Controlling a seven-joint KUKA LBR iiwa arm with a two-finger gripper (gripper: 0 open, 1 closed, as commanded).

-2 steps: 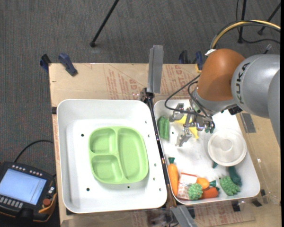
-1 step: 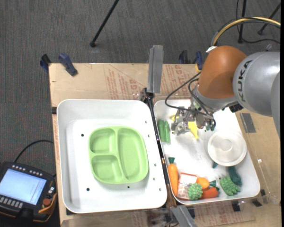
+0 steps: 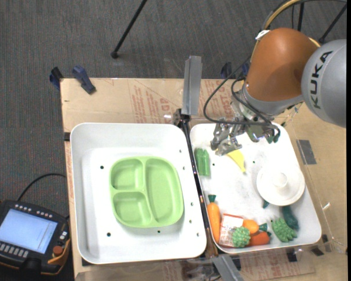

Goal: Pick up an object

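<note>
Reaching in from the right, the grey KUKA arm (image 3: 316, 69) with its orange band hangs its end effector (image 3: 225, 142) low over the far-left part of the right-hand white bin (image 3: 307, 174). Whether its fingers are released or clenched cannot be told from this slanted overhead view; cables and metal parts crowd the tip, and nothing is seen held between them.

Taking the white bowl (image 3: 280, 184) in that bin as the landmark: a yellow wedge (image 3: 237, 158) lies to its left and slightly farther back, just beside the end effector's tip. A green rectangular piece (image 3: 202, 161) rests farther left still, against the bin's left wall. Nearer the camera and left of the bowl lies an orange carrot (image 3: 214, 216), with a small packet (image 3: 229, 227), a green knobbly toy (image 3: 241, 236) and an orange toy (image 3: 256, 233) clustered along the near wall. Another green knobbly toy (image 3: 283, 229) sits just in front of the bowl.

Well left of the bowl, the left-hand white bin (image 3: 88, 151) carries a light green divided plate (image 3: 146, 191). Both bins sit on a cardboard-covered tabletop (image 3: 117, 98); a teach pendant (image 3: 26, 233) lies on the floor at the lower left.
</note>
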